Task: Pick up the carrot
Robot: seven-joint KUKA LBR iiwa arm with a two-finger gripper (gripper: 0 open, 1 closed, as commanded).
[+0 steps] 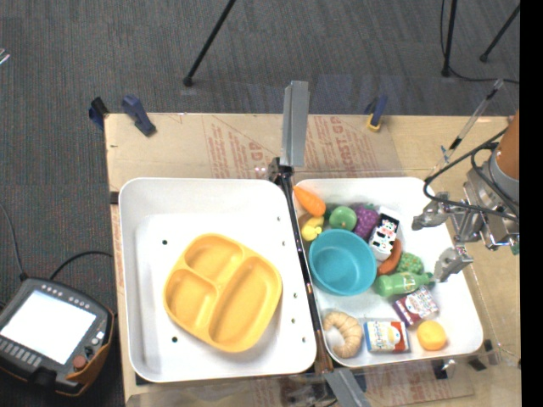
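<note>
A: Where is the carrot (309,200) seen?

B: It is found in the far left corner of the right bin (472,299), lying at a slant against the left wall, just beyond a small yellow toy (311,228) and left of the green apple (342,218).

A: And the gripper (439,242)?

B: It is held over the right side of the right bin, well apart from the carrot. Its two fingers are spread apart, one toward the far side and one nearer, and nothing is seen between them.

A: What else is held in that bin?

B: A teal bowl (341,261) is placed in the middle, with purple grapes (366,220) and a black-and-white carton (384,234) beyond it. A green bottle-like toy (400,282) and a red sausage-like piece (389,264) are seen to its right. Along the near edge a pale pastry (343,331), a small printed box (384,336), a purple packet (415,304) and an orange fruit (432,336) are laid out.

A: Can any writing be read?

B: The print on the packets is too small to be made out. Red lettering is printed on the cardboard (212,147) beyond the bins, seen inverted and not clearly legible.

A: And the left bin (140,227)?

B: A yellow divided plate (223,290) is held in it.
</note>
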